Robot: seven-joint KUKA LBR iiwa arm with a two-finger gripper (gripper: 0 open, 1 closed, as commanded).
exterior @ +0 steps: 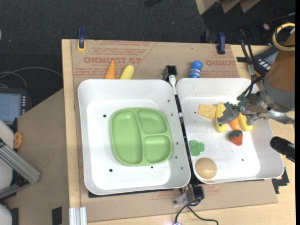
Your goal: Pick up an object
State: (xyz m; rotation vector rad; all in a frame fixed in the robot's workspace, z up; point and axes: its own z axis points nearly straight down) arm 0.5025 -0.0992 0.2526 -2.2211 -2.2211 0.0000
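Two shallow white bins sit side by side on a desk [70,125], seen from above at a slant. The left bin [93,102] holds a green divided plate [140,136]. The right bin [262,165] holds a small heap of toy food in its upper middle — a yellow cheese wedge [205,110], a banana [220,118], a carrot [242,122] — with a strawberry [236,137] just below, green broccoli [196,147] near the left wall and a round bun [206,168] at the lower left.

The grey arm reaches in from the right of the frame. Its gripper [229,114] is low over the heap, at the banana and carrot. The fingers are too dark and crowded against the toys to say whether they are apart or together, and nothing is clearly clamped between them.

To do this step well, the gripper probably needs to settle on one toy — likely the banana — rather than straddle two, closing across its narrow width. Packed neighbours may nudge the target aside.
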